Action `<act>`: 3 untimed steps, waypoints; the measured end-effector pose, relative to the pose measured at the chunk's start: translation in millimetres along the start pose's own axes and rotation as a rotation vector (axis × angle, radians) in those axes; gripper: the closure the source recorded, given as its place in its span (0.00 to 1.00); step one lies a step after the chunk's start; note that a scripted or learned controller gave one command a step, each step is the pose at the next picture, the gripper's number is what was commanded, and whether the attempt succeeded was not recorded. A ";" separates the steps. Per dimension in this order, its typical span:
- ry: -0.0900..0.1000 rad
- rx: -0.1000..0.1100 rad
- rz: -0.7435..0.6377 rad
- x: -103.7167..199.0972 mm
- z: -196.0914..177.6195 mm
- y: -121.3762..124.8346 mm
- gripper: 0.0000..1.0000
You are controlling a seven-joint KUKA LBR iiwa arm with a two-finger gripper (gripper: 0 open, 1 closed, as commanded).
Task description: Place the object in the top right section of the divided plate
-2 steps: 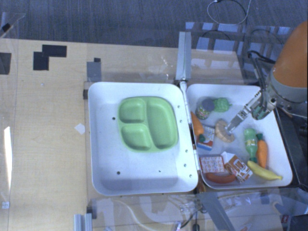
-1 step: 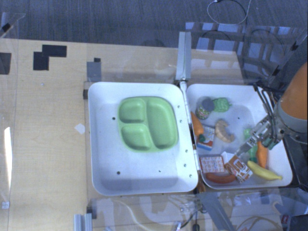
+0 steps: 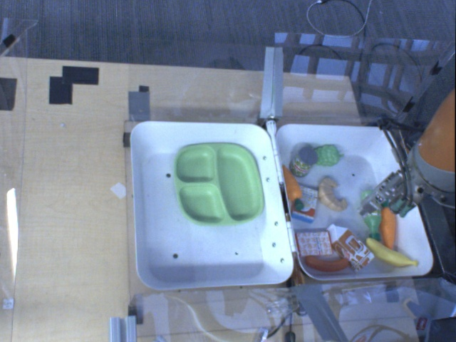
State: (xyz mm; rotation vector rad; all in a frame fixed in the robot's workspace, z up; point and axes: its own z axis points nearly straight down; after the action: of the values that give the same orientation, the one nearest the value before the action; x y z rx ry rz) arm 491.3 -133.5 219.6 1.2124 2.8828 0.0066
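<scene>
Two white bins are sitting side by side on the wooden tabletop [image 3: 71,191]. The left bin [image 3: 153,262] is holding a green divided plate [image 3: 218,183], lying flat near its middle with all three sections bare.

The right bin [image 3: 356,144] is holding a clutter of toy food: a grey round piece [image 3: 304,159] touching a green leafy piece [image 3: 328,154] near the back, a carrot [image 3: 292,184] lying along the left wall, a tan piece [image 3: 332,194] near the centre, two printed packets [image 3: 313,243] [image 3: 353,249], a red sausage [image 3: 327,263] and a banana [image 3: 391,254] along the front.

The tool [image 3: 385,199] is reaching into the right bin from the right, hovering just above a second carrot [image 3: 388,227] with a green top; whether it is spread or pinching cannot be told.
</scene>
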 end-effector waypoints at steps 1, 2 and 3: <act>0.000 0.000 0.000 0.0 0.1 0.0 0.00; -0.006 -0.005 -0.001 -1.3 -11.5 2.5 1.00; -0.006 -0.005 0.000 -1.4 -11.5 2.5 0.00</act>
State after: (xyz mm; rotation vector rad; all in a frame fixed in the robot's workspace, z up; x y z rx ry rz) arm 493.8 -132.7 231.1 1.2090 2.8762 0.0100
